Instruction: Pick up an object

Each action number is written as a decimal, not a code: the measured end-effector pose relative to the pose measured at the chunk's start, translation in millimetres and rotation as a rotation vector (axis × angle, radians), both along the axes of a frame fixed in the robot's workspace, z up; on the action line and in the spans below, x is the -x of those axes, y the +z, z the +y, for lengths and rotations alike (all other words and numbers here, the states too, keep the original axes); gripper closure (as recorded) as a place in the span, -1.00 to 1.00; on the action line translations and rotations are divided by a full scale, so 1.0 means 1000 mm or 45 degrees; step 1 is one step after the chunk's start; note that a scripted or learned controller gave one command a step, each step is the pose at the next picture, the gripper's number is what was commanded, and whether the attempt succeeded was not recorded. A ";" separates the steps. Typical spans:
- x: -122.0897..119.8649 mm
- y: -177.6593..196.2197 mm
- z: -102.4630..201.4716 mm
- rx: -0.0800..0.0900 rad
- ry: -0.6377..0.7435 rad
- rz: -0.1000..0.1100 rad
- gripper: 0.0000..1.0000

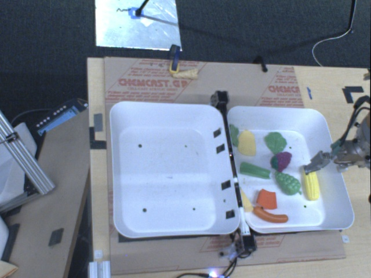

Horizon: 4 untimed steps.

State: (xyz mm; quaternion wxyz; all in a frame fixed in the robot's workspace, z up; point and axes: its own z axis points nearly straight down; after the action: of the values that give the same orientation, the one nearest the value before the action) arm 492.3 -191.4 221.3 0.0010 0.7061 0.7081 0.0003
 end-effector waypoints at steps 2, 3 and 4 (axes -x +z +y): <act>-0.001 -0.108 -0.005 0.018 -0.005 -0.029 1.00; -0.066 -0.095 -0.005 0.002 0.006 -0.008 1.00; -0.176 -0.112 0.021 0.000 0.010 -0.012 1.00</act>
State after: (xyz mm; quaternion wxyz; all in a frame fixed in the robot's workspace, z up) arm 668.7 -170.4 109.3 0.0044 0.7033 0.7109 0.0035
